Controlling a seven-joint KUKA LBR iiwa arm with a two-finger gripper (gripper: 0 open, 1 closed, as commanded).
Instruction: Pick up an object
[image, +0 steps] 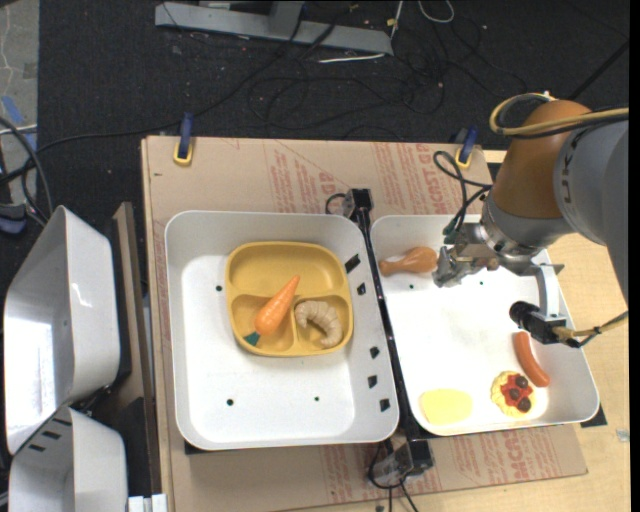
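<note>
Nearest the camera, in the right bin (460, 340), a yellow disc (445, 405) is lying flat by the near wall, with a small tart (517, 393) bearing red and dark toppings lying beside it toward the right corner. A sausage (530, 359) is lying just beyond the tart, close to it, running at a slant.

In the left bin (270, 400), a yellow divided plate (260, 268) is sitting in the middle. A carrot (277, 306) is lying tilted across the plate's divider, its thick end in the near left compartment. A shrimp (320, 321) is resting in the near right compartment, just beside the carrot.

Further back in the right bin, a drumstick (410, 262) is lying near the far left corner, its thin end pointing at the wall between the bins. The gripper (452, 268) is hanging low just beside the drumstick's thick end; whether it is touching cannot be told, nor whether it is open or closed. The arm (560, 170) is reaching in from the right above the bin's far wall.

Beyond the bins, two yellow clamps (183, 150) are gripping the far edge of the board (300, 170)
</note>
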